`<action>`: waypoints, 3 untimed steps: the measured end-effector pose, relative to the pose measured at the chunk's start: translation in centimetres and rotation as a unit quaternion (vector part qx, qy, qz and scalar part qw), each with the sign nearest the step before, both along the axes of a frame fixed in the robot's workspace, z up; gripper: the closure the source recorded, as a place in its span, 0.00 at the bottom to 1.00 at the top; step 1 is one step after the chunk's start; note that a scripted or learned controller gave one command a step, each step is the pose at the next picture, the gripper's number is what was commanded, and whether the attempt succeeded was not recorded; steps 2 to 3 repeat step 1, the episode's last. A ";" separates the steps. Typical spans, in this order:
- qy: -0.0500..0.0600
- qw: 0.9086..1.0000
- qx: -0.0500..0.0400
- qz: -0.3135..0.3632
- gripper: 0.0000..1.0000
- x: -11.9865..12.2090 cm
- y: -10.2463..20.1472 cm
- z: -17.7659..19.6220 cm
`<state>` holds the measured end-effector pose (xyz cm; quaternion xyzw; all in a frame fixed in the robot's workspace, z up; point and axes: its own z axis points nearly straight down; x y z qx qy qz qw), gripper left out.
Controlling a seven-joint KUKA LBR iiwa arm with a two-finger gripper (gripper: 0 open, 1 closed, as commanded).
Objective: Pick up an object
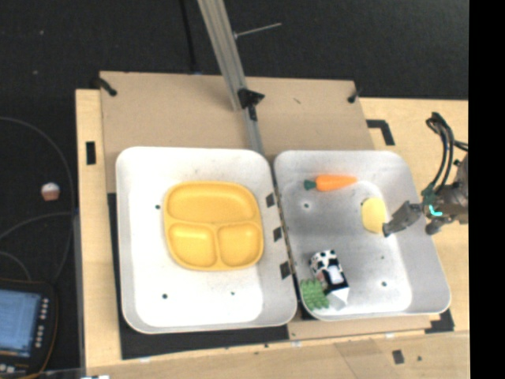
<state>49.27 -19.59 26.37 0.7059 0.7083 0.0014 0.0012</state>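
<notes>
Two bins | gripper [397, 221] touching yellow lemon [373, 214] | no readable labels

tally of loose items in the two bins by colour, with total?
Yellow: 2, divided plate and lemon-like piece
Orange: 1, carrot
Black and white: 1, cow-patterned item
Green: 1, leafy piece
Total: 5

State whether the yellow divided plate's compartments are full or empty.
Empty. The yellow divided plate lies flat in the left bin, and all three compartments show bare yellow; the toys lie in the right bin.
</notes>
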 end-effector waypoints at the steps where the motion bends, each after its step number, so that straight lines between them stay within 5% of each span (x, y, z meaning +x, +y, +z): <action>1: 0.003 1.000 -0.001 -0.002 0.00 0.1 0.5 -4.4; 3: 0.003 1.000 -0.001 -0.002 0.00 0.1 0.5 -4.4</action>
